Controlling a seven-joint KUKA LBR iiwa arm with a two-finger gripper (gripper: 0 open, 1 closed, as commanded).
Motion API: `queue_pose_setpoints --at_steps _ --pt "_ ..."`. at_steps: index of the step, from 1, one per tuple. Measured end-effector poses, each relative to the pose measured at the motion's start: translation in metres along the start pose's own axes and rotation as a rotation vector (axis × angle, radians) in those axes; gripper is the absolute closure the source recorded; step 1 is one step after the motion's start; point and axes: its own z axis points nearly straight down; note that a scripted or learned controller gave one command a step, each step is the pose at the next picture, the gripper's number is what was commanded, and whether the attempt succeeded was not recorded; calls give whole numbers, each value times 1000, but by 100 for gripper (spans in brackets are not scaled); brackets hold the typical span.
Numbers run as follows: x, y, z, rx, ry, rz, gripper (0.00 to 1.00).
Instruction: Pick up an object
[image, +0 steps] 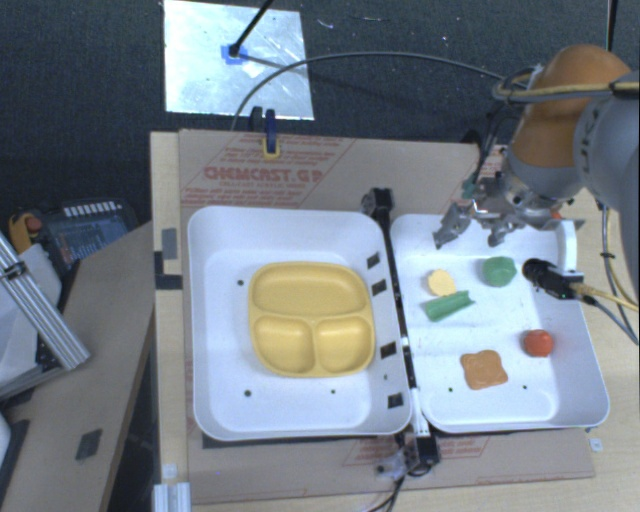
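We look down on two shallow white plastic bins side by side on a cardboard-covered surface (300, 165). The left bin (215, 300) holds a smooth yellow tray (308, 318) with three rounded compartments. In the right bin (575, 390) lie five small things: a pale yellow disc (441, 283), a long green wedge (446, 305) touching it at six o'clock, a rounded green lump (498, 270) at three o'clock of the disc, a red ball (538, 343) and a flat orange toast-shaped piece (484, 370). The metal tool (472, 229) hangs at the right bin's twelve o'clock edge, its two fingers spread apart and gripping nothing.
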Motion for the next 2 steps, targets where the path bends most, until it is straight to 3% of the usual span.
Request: queue_pose_setpoints --at_steps 1,2 --pt "0 3 -8 -13 -1 -2 0" --pt "6 4 35 -10 -1 -4 0"
